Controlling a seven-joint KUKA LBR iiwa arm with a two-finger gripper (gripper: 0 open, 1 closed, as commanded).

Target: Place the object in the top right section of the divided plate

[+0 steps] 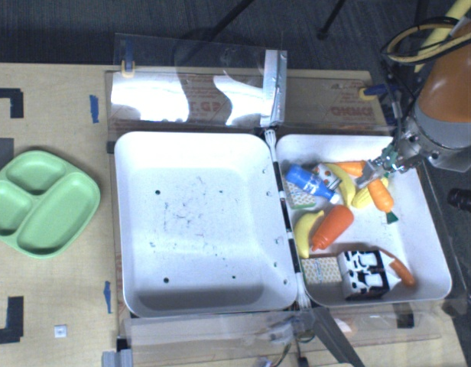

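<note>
The green divided plate (41,202) lies on the bench at the far left, with two small sections at its top and one long section below. The right bin (430,228) holds a heap of toy food: a blue packet (308,181), a yellow banana (344,182), an orange carrot (332,227), a smaller carrot (381,194) and a black-and-white box (365,271). My gripper (378,170) hangs low over the upper right of that heap, right by the small carrot and banana. Nothing shows clearly between its tips.
The left bin (197,220) sits between the plate and the right bin. A clear plastic sheet (193,86) with a metal post stands behind the bins. Yellow cables (419,40) loop near the arm at the top right. Black tape marks (10,102) lie on the bench.
</note>
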